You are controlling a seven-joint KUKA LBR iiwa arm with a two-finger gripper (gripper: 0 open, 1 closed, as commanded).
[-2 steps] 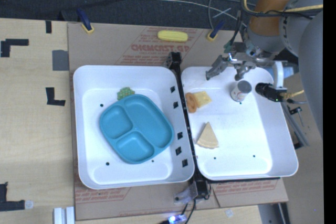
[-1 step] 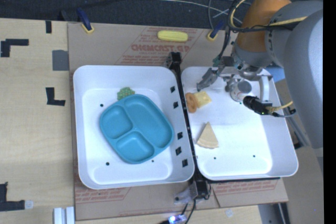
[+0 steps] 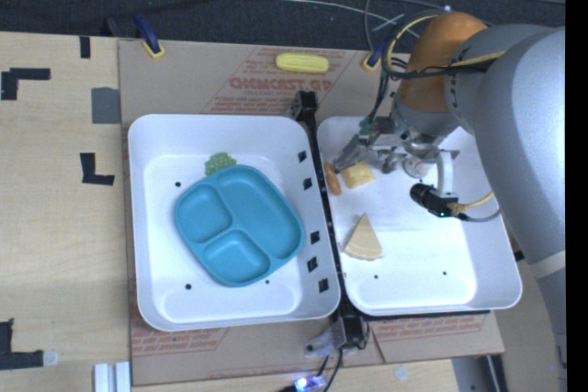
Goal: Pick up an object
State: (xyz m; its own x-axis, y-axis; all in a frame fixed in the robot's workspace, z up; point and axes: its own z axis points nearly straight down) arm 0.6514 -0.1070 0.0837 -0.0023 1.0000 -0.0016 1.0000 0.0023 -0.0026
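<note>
The pincer (image 3: 354,162) grasps a pale yellow block (image 3: 358,176) between its fingers at the ten o'clock corner of the right bin (image 3: 478,289). An orange piece (image 3: 333,180) lies just beside it at nine o'clock against the wall, and a cheese wedge (image 3: 364,239) lies near at six o'clock. In the left bin (image 3: 147,225) sit a blue divided plate (image 3: 238,224) and a green sprig (image 3: 220,163) at its eleven o'clock edge.

A bulky, smooth grey arm (image 3: 528,124) swells in from three o'clock, capped by a glossy orange band (image 3: 439,50). Thin cables loop off toward twelve o'clock. Below sits a dull metal gripper (image 3: 354,156), with a small black fitting at five o'clock.
</note>
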